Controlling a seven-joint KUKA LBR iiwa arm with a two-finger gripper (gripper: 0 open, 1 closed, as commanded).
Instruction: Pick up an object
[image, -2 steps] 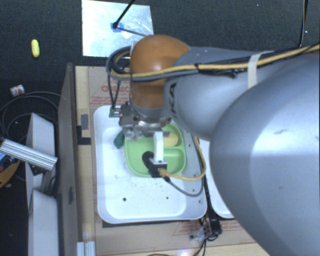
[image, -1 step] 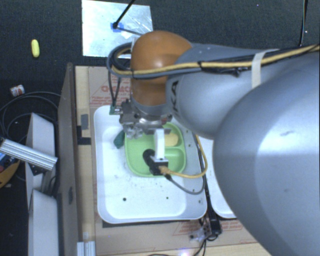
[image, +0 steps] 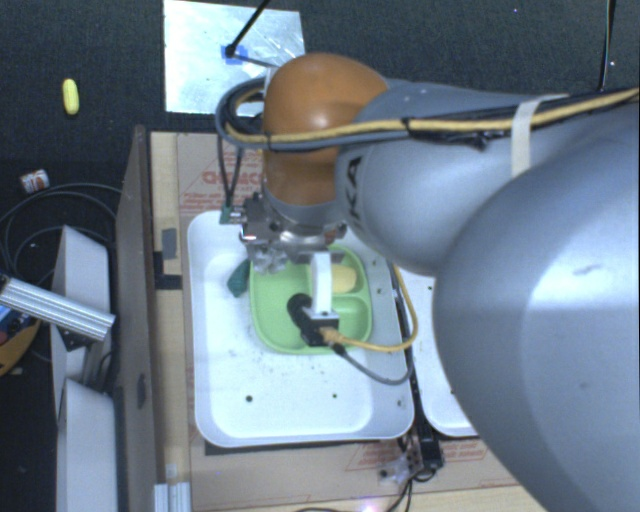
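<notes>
In the camera view, the arm (image: 480, 200) reaches from the right and hangs its end effector (image: 290, 255) low over the left bin (image: 280, 410), directly above a green tray (image: 285, 310) with a yellow piece (image: 343, 277), apparently for a pick; its grip cannot be told.

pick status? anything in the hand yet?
Done: the arm is down in the left bin, with the hand over the green tray. In hand: nothing visibly gripped; the wrist hides the contact. Left: grasp and lift. A dark green object lies by the tray's left edge.
</notes>
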